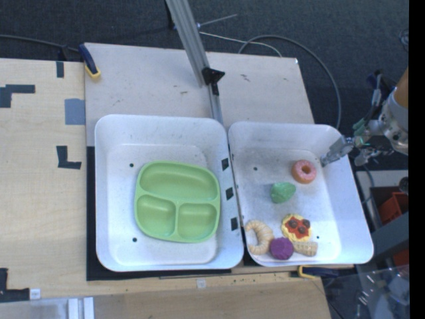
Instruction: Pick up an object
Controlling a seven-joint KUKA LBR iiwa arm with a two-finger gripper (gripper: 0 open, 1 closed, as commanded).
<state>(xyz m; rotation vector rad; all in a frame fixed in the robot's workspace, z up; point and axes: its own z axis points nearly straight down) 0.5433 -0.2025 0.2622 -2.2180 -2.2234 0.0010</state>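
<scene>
**Crowded toys, gripper at the rim**

Pink toy donut (304,171) nearest, in right bin (345,234), green lump (283,192) just beside. Gripper (335,151) over far-right rim, holding nothing; opening impossible to tell. Risks: clipping the wall, nudging neighbours, closing on air.

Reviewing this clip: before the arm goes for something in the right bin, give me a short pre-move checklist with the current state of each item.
1. Targets present in the right bin: ok. Pink donut, green piece, purple ball, pizza-like toy and tan croissant-like piece lie there.
2. Gripper placed over the bin: ok, at its upper right edge, nearest the donut.
3. Gripper free of objects: cannot tell; its tip is small and blurred.
4. Donut isolated for grasp: ok, apart from the green piece.
5. Bottom group separable: not ok; ball, pizza toy and croissant piece crowd together.
6. Green divided plate out of the path: ok, in the left bin.
</scene>
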